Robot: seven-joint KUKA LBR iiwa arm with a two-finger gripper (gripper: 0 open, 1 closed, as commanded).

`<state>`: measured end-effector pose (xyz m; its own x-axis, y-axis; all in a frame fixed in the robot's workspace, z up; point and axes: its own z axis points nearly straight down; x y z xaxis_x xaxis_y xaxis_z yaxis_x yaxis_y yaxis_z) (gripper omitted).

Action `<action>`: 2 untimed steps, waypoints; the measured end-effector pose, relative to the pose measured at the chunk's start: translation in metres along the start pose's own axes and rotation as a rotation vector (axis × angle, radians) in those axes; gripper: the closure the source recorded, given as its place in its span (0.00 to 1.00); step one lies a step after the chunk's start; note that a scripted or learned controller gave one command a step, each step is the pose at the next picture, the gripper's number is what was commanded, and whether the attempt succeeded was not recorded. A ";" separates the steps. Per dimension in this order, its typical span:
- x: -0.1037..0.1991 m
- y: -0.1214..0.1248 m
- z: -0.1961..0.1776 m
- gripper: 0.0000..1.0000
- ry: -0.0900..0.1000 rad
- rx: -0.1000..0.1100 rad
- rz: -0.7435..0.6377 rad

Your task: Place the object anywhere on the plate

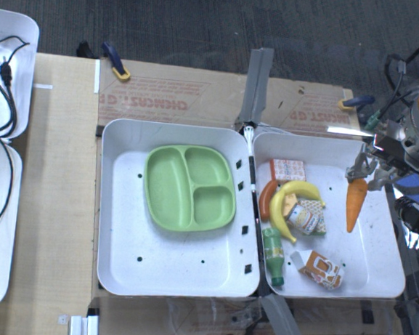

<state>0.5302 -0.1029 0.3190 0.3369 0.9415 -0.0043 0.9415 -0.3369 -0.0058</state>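
Orange carrot (353, 205) hangs tip-down over the right bin (381, 284).
Your claw (362, 176) pinches its top end narrowly; the green plate (189, 188) sits in the left bin (118, 213).

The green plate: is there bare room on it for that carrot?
Yes. All three compartments of the green plate are bare. The carrot hangs from the gripper over the right bin, crowded near the banana.

We've got two bins side by side: the left bin (118, 213) has just the plate (189, 188) in it. In the right bin (375, 276), a carrot (354, 203) hangs from the gripper (362, 174), right of the banana (291, 204); a bottle (272, 255) lies along its left wall.
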 end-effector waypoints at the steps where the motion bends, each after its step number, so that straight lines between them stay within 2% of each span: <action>1: 0.002 -0.051 0.018 1.00 0.002 0.000 0.297; 2: 0.002 -0.056 0.017 1.00 0.002 -0.001 0.336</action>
<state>0.4781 -0.0819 0.3026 0.6283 0.7779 -0.0043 0.7779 -0.6284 -0.0036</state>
